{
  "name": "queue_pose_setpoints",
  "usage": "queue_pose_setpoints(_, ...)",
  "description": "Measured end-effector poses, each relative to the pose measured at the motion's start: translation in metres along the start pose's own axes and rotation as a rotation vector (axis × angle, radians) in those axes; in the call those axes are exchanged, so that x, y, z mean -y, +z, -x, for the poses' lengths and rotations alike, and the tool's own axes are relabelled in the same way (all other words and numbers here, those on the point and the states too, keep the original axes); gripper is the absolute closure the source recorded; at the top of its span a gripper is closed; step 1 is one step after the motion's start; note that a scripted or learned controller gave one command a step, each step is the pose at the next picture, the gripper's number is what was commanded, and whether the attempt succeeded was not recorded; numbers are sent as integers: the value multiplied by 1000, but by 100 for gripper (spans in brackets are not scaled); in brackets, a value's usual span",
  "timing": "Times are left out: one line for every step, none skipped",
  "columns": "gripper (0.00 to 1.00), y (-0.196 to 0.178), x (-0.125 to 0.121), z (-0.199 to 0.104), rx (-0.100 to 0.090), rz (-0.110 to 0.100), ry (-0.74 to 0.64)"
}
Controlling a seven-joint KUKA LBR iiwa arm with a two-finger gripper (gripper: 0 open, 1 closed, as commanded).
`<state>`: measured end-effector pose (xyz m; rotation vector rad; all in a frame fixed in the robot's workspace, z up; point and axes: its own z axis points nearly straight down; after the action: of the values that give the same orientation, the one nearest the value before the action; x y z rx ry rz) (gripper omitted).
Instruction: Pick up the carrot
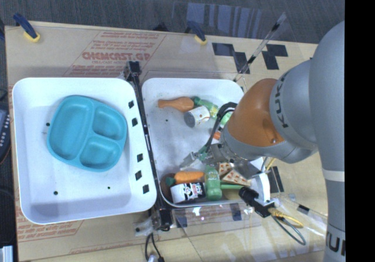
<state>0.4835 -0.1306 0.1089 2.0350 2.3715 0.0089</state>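
Jaws: the gripper is low in the right bin, under the orange band; if they are wide or narrow I cannot tell.
Carrot: the carrot lies flat at about 6 o'clock in the right bin, just below the gripper, and whether they touch I cannot tell.
Neighbours: a black and white pack lies at 6 o'clock from the carrot, a green block at 3 o'clock.
Top of bin: a chicken leg toy lies at 12 o'clock.
Left bin: the left bin holds a blue divided plate.
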Motion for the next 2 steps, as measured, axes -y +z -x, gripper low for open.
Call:
queue_pose_setpoints(0,12,-1,-19,-4,-2,-251)
queue_pose_setpoints(100,2,-1,-22,-13,-8,-264)
